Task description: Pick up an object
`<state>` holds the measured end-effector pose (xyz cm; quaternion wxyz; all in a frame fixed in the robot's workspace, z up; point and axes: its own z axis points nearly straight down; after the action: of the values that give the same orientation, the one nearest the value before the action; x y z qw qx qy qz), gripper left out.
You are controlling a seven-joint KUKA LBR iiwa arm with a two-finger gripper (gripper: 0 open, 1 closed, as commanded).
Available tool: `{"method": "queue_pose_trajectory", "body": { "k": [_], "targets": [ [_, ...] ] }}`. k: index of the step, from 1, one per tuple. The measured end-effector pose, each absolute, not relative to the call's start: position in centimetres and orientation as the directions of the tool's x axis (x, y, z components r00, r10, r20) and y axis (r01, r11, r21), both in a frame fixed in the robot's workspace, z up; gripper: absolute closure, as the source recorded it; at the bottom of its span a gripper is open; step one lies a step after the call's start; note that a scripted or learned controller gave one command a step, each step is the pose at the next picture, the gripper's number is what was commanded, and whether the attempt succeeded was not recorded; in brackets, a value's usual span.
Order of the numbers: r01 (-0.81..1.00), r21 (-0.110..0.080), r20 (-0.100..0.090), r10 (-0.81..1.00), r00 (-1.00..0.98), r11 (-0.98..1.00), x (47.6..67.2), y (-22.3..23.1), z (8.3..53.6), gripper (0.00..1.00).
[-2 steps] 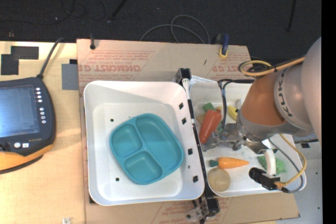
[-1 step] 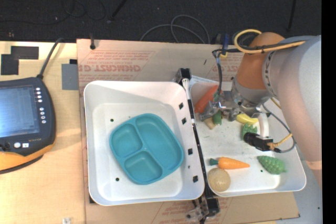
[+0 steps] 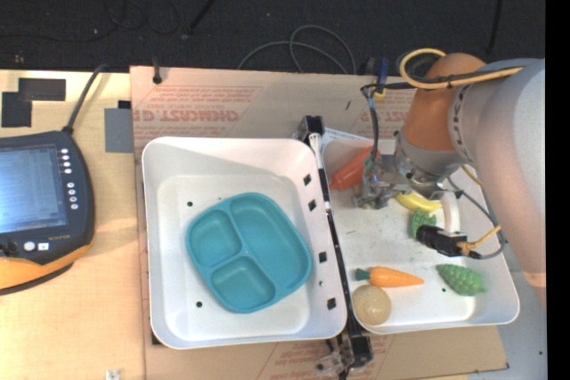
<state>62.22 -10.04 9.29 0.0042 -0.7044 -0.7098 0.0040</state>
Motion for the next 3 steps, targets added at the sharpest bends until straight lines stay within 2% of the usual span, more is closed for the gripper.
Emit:
{"method": "queue_pose_trajectory", "body": {
  "k": [1,2,3],
  "targets": [
    [1.000,-0.005,0.000,1.000,-0.001,0.001,57.2,-10.7,14.4,1.00],
    [1.000,-0.007,0.001,1.000,-0.002,0.002,57.2,-10.6,14.2,0.00],
    [1.000,-0.008,0.003,1.000,0.003,-0.002,48.0,-12.8,8.5,0.00]
  ]
}}
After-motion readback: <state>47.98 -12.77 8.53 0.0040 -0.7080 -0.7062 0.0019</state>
